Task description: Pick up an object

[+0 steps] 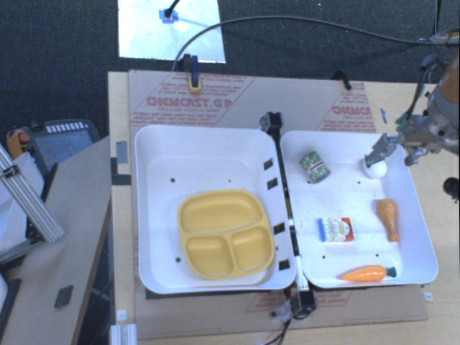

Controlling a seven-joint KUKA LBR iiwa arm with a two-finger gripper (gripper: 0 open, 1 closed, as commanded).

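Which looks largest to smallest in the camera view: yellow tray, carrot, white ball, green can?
1. yellow divided tray
2. orange carrot
3. green can
4. white ball, partly hidden by the gripper

Robot lab bench, apparently

White bins point(215, 139) clamped on a printed board point(237, 95), cables point(302, 21), teach pendant point(61, 146) beside dark carpet point(57, 42).

Tool point(394, 149) low (arm at right)

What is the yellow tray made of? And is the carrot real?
The yellow tray looks like moulded plastic: one even colour, smooth matt surface, rounded compartment walls. The carrot is probably a plastic toy: its orange is uniform and slightly glossy, with a neat green tip. The look alone cannot confirm it.
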